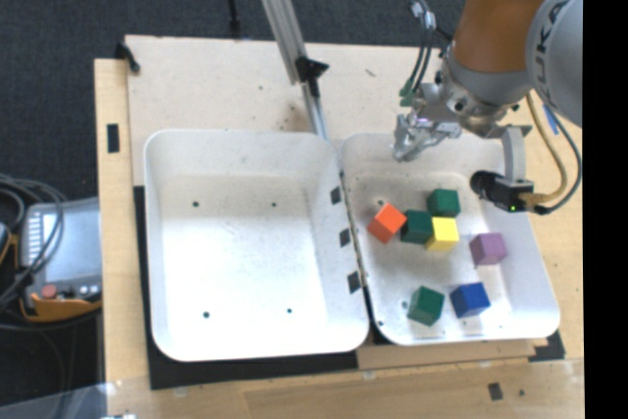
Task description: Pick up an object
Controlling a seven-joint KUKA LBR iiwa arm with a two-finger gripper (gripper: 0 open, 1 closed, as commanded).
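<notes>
Approach step: gripper (410, 144) poised above right bin (535, 255), twelve o'clock of the blocks — nothing between the fingers, spacing impossible to tell. Next: descend toward five o'clock onto orange cube (387, 221) — centred.

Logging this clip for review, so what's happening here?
A grey and orange arm reaches in from the right, its hand poised over the far end of the right bin, with nothing seen between its fingers. Seven small blocks lie in that bin: an orange block, three green blocks, a yellow block, a purple block and a blue block. None has been picked up yet.
</notes>
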